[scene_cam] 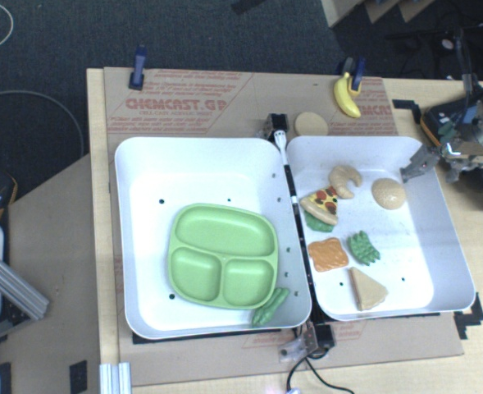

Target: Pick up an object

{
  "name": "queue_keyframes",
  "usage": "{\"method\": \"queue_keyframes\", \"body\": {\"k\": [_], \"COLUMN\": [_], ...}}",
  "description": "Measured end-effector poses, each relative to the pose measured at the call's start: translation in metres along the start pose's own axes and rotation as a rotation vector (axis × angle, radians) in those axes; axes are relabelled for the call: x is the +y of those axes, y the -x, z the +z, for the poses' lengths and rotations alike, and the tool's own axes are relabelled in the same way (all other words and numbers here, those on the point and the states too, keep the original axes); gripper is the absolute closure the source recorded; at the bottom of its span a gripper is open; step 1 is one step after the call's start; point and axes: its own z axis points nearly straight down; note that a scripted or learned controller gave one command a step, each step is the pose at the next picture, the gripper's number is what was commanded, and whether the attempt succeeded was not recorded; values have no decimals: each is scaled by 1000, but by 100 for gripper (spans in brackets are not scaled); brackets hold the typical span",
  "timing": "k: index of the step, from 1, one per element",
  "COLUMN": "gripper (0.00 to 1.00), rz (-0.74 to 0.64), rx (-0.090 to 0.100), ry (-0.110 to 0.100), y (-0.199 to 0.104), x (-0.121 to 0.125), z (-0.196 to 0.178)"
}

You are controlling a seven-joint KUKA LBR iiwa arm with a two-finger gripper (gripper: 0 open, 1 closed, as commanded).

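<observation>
1. In the camera view, the right bin [438,245] is the landmark; toy foods lie inside it.
2. A pizza slice [320,206] lies near the bin's left wall, with a waffle [328,254] below it.
3. Broccoli [362,248] is just right of the waffle, and a sandwich wedge [366,290] lies near the bin's lower rim.
4. A croissant [344,179] and a round bun [388,193] lie in the bin's upper part.
5. The gripper [415,164] is at the bin's upper right rim, near the bun; I cannot tell how it is set.
6. The left bin [138,220] holds a green divided plate [223,255] and a pea pod [269,306].
7. A banana [348,97] lies on the board above the right bin.
</observation>
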Motion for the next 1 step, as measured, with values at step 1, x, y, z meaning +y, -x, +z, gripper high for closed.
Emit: {"method": "queue_keyframes", "body": {"k": [1], "gripper": [0], "rz": [-7], "rx": [-4], "ry": [21], "y": [-45], "x": [6], "z": [-163]}}
